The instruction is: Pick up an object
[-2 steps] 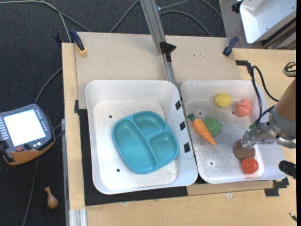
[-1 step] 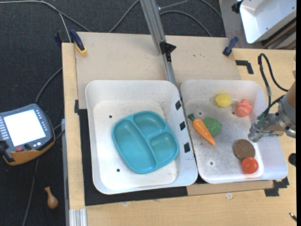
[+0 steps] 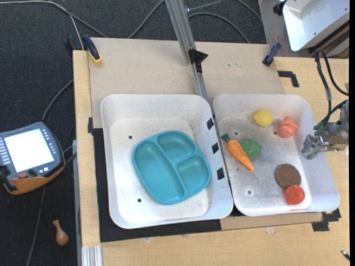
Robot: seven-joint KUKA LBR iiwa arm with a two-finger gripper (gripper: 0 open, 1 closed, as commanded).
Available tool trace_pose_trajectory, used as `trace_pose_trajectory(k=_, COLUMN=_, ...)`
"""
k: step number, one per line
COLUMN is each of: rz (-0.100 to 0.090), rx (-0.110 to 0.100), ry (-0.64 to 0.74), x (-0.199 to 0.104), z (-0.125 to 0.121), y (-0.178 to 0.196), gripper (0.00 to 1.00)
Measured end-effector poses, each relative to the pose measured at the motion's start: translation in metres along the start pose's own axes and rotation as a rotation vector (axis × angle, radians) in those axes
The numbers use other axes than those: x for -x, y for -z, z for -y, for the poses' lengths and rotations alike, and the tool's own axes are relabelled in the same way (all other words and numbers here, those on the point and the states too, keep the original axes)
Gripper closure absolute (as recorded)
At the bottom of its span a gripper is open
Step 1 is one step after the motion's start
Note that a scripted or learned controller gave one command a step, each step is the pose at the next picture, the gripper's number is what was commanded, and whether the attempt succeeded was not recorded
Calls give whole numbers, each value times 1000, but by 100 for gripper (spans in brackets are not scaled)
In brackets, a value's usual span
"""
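My pincer [image 3: 312, 147], a small grey metal piece, sits at the three o'clock edge of the right-hand shallow white plastic bin [image 3: 317, 201], over its rim; I cannot tell how it is set, and nothing shows pinched in it.

The bin's floor is matte white, speckled with dark grit, its corners rounded. In it lie six small toy foods with a smooth moulded look. A round yellow lemon-like piece [image 3: 263, 117] lies toward twelve o'clock, and a knobbly pink piece [image 3: 287, 127] just beside it toward one o'clock, the nearest thing to my pincer. Near the centre, toward nine o'clock, a tapered orange carrot with a green top [image 3: 239, 153] lies at a slant, touching a lumpy green vegetable piece [image 3: 251, 147] on its three o'clock side. Toward five o'clock a flat, rough brown disc like a patty [image 3: 288, 175] rests, with a glossy round red-orange tomato-like ball [image 3: 294, 194] just beside it at six.

The left-hand white bin [image 3: 119, 111] holds a smooth turquoise plastic plate with three compartments [image 3: 171, 167], rounded at its corners and turned askew. Both bins stand on a pale wooden surface [image 3: 144, 65] with black tape marks and blue clamps. A grey aluminium post [image 3: 183, 26] runs down from twelve o'clock to the gap between the bins. On the dark carpet at nine o'clock lies a handheld control pendant with a bright screen [image 3: 29, 157].
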State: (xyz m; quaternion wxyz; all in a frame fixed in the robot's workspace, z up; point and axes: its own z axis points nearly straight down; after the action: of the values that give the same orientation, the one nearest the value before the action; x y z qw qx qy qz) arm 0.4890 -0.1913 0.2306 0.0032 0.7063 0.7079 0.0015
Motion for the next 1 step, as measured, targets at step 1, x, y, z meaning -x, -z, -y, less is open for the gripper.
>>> trace_pose_trajectory(k=1, rz=-4, rx=-3, ry=4, x=-50, z=-14, y=10, gripper=100)
